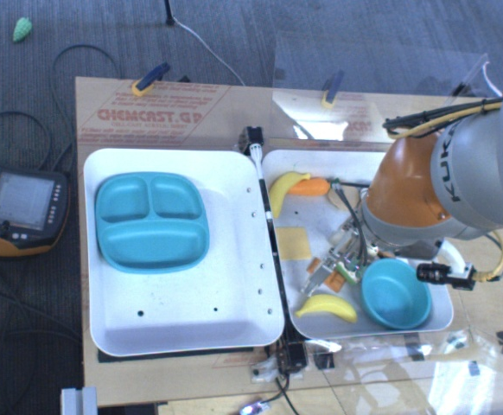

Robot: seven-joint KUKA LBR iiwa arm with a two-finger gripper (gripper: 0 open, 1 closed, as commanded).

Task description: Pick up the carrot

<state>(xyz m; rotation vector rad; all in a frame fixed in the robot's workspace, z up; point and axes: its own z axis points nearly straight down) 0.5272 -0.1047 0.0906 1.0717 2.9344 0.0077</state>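
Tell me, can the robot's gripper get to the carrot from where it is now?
Probably yes. The carrot lies uncovered at the back of the right bin, touching only a banana. The gripper sits lower in that bin, with open floor and a yellow square between.

"CHEMCAST GP" in red on the brown board (152,116), "KU" on the arm (442,158)

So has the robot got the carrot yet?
Not yet. The carrot lies at the back of the right bin, next to a banana. The gripper is low over the bin's middle, near a second banana and the blue bowl. Reaching, gripping and lifting are left.
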